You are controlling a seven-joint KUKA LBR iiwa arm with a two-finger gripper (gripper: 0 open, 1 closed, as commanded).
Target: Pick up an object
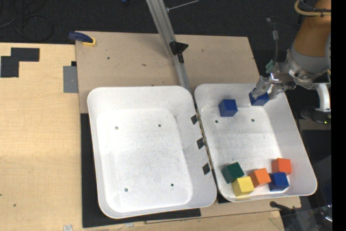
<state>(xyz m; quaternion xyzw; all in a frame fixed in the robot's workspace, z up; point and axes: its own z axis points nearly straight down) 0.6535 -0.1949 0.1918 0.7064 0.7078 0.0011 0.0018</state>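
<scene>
on the wooden bench, above the right bin, the fingers clench a blue block; no readable writing.

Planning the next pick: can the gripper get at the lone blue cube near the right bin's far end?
Probably yes: the blue cube sits alone on open floor in the right bin, close to the gripper, nothing between them.

Arm: one grey arm is reaching in from the right edge of the view, its orange band sitting above the wrist.
Wrist: the grey wrist is angling down and to the left.
Claw: the claw is pointing down-left at the arm's tip.
Grip: a blue block is sitting between the fingers, clamped.
</scene>
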